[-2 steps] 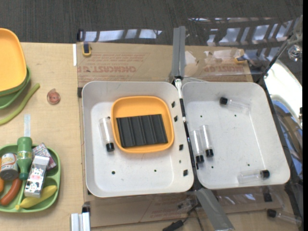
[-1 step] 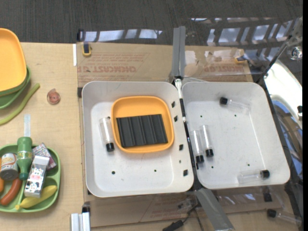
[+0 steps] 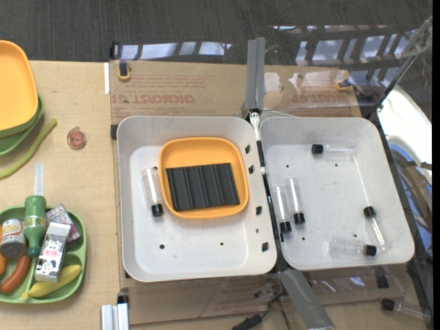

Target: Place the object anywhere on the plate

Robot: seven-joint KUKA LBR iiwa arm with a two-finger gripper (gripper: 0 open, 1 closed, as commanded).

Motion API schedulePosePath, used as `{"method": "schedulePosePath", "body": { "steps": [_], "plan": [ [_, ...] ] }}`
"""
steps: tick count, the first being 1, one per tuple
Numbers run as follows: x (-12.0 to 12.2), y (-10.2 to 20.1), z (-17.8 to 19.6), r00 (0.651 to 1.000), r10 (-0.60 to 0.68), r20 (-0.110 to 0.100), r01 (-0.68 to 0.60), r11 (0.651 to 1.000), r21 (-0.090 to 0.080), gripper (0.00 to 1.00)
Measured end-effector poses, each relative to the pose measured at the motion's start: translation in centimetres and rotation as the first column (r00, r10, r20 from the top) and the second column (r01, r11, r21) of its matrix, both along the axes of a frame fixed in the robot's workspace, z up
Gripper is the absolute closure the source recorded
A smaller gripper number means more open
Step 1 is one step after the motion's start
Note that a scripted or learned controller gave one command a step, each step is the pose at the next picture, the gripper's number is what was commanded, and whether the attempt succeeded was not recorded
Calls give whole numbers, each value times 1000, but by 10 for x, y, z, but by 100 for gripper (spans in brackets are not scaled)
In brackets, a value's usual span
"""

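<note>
An orange plate (image 3: 201, 144) is seen in the left bin (image 3: 199, 253), toward its far half, and a black ridged pad (image 3: 203, 187) is laid flat across the plate's middle. A clear tube (image 3: 150, 190) with a black cap at its near end is found on the bin floor just beside the plate's left rim, lying along it and not on the plate.

Five more capped tubes are scattered in the right bin (image 3: 330, 184). A pair (image 3: 289, 205) is laid side by side near the left wall, one (image 3: 327, 148) is at the far side, one (image 3: 375, 227) is near the right wall, and one (image 3: 350, 248) is near the front.

The claw's state cannot be told.

On the bench to the left, well apart from the bins, a green tray (image 3: 74, 277) of toy food is set at the front. A yellow dish (image 3: 14, 88) is stacked on a green one at the far left, and a small pink disc (image 3: 76, 138) is between them and the left bin. Cardboard (image 3: 165, 95) is spread under both bins.
</note>
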State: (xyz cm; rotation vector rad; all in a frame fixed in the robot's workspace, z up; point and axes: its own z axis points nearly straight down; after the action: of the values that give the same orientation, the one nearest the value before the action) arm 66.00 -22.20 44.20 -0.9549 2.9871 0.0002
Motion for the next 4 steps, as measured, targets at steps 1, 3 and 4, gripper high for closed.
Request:
{"method": "schedulePosePath", "body": {
  "steps": [1,3,4],
  "plan": [
    [-11,6,-96,966,260,-1,-260,966,0,0],
    [0,1,-140,627,779,0,-779,627,-1,0],
    [-6,1,-132,340,941,0,-941,340,-3,0]
  ]
}}
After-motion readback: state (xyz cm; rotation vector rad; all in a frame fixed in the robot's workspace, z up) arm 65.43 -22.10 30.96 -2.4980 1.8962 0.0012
